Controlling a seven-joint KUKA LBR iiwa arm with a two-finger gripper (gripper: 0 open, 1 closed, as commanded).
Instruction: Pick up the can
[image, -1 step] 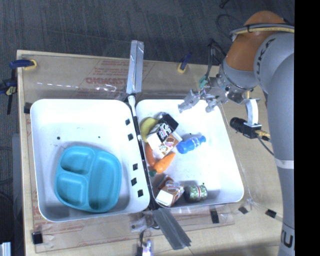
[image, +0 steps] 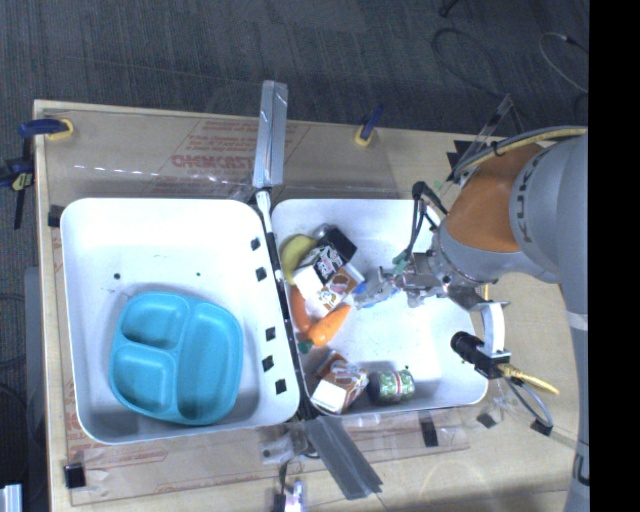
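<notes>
Right bin (image: 440, 225) of the bench contains the can (image: 392, 385) lying near its front wall, well apart from the gripper (image: 378, 292), whose opening cannot be determined.

The can (image: 391, 385) lies in the right bin (image: 440, 222), near its front wall.

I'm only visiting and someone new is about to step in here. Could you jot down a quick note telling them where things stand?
Pincer: over the middle of the right bin, by the carrot and the small cartons; I can't tell if it is open or shut.
Can: lying on its side near the right bin's front wall, apart from the pincer.
Left bin: holds a blue divided plate.
Done: nothing lifted yet.
Left: reach the can, grip it, lift it.
</notes>
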